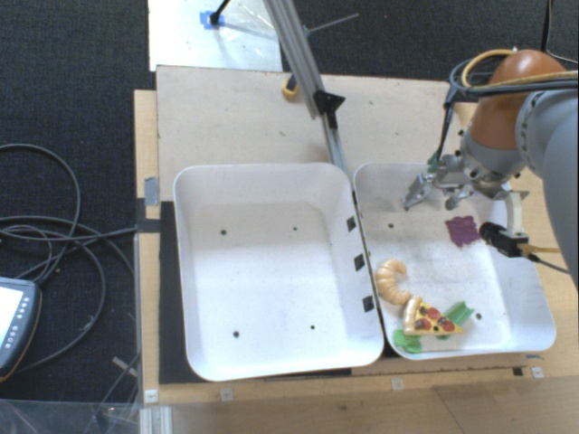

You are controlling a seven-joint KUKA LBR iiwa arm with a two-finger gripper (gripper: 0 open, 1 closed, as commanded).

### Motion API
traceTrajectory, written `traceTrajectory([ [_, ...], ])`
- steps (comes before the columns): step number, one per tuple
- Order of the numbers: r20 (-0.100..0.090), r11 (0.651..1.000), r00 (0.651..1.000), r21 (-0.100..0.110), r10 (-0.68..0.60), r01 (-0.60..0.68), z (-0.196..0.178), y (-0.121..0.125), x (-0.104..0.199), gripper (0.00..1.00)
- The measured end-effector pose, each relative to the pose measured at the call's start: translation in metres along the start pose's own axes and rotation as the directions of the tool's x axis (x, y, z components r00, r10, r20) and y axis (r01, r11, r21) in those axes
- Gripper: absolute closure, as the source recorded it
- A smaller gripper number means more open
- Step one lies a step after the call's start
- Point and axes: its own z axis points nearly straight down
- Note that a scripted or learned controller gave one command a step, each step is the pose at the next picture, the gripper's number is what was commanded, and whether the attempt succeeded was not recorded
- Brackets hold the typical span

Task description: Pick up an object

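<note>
I see gripper (pixel 437 191) upper right, fingers apart, empty; purple piece (pixel 462 231) just below-right, nearest obj.

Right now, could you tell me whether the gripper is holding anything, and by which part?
Nothing is held. The gripper hangs open above the right bin, left of the purple piece.

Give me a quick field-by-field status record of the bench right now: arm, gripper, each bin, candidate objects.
arm: reaches in from the right, over the right bin
gripper: above the right bin's far end, nothing seen between its fingers
left bin: white, shallow
purple piece: right bin, nearest the gripper
croissant: right bin, near the divider
pizza slice: right bin, near edge
green piece: partly under the pizza slice
</note>
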Motion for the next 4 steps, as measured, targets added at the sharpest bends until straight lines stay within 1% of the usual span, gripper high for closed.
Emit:
traceTrajectory([
  [1, 0.001, 1.0, 1.0, -0.008, -0.001, 0.001, -0.015, 0.002, 0.0, 1.0],
  [2, 0.002, 1.0, 1.0, -0.012, -0.002, 0.002, -0.081, 0.003, -0.002, 1.0],
  [3, 0.003, 1.0, 1.0, -0.012, 0.0, 0.0, -0.137, 0.003, -0.012, 1.0],
  [4, 0.001, 1.0, 1.0, -0.008, -0.003, 0.003, -0.155, 0.004, -0.012, 1.0],
])
